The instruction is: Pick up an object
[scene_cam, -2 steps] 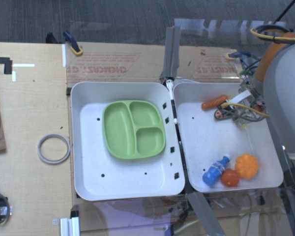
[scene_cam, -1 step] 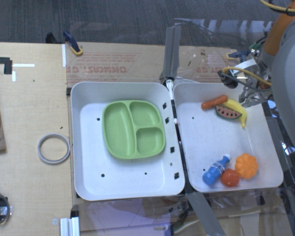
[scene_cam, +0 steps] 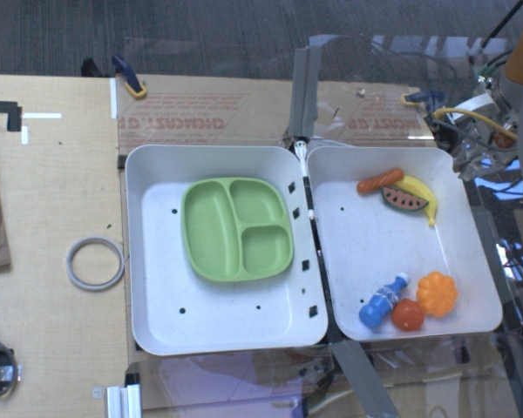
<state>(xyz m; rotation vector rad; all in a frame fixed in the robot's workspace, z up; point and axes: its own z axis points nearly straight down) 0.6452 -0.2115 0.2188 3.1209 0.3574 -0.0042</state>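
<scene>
Here, two shallow white bins sit side by side on the pale wooden bench (scene_cam: 52,198). The left bin (scene_cam: 148,320) carries a light green plastic plate with three compartments (scene_cam: 238,229), lying flat near the bin's middle. The right bin (scene_cam: 349,233) holds the loose objects. Near its far edge, an orange-red toy sausage (scene_cam: 379,181) lies just beside a yellow toy banana (scene_cam: 421,192), and a dark watermelon-slice toy (scene_cam: 403,200) rests against the banana's inner curve. Near the front right corner, a small blue bottle with a white cap (scene_cam: 383,302) lies on its side, touching a red round toy tomato (scene_cam: 408,315), which in turn touches an orange toy pumpkin (scene_cam: 437,293).

The arm's wrist, with its cables, stands at the right edge above the right bin's far corner; the end effector (scene_cam: 481,151) is hard to make out there, and whether it is open or closed cannot be told. Nothing is seen in its grasp.

A grey ring of tape (scene_cam: 96,263) lies on the bench, left of the bins.
</scene>
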